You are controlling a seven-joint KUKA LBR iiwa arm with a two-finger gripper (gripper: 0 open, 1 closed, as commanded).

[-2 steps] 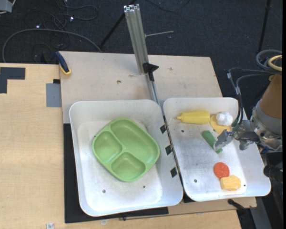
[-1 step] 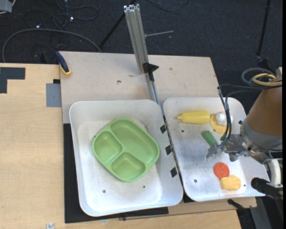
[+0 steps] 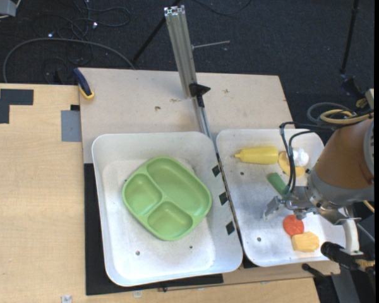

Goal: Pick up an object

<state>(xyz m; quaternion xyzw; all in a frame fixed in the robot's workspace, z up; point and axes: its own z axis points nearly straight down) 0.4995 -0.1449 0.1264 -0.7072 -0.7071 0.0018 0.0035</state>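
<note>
Lying in the right bin (image 3: 256,248), close to its near right corner: a small red object (image 3: 293,225), round-looking, with a yellow-orange block (image 3: 305,241) touching or just beside it on the near side. Farther back in the same bin, a short green object (image 3: 277,182), set on a slant, and beyond that a yellow bottle-shaped piece (image 3: 258,155) lying on its side near the far wall, nozzle end toward the left bin. Just right of the bottle, something white and yellow, partly hidden behind a black cable; too muddled to name.

Poised low over the right bin floor, between the green object and the red one: the gripper (image 3: 279,208), a cluster of grey metal. Cannot tell how far open the claw is, nor whether anything is in its grip; the red object seen just beside it on the near right, the green one just behind it. Above and to the right, the grey arm with its orange band (image 3: 341,163), reaching in from the right edge.

In the left bin (image 3: 114,261), a green divided plate (image 3: 166,196), three compartments, resting flat near the middle. Along the seam between the two bins, three small black clips (image 3: 223,198). Behind the bins, a slanting aluminium post (image 3: 179,46) on a pale board, and near that board's far left corner a small blue and yellow tool (image 3: 83,84). Dark floor with cables beyond.
</note>
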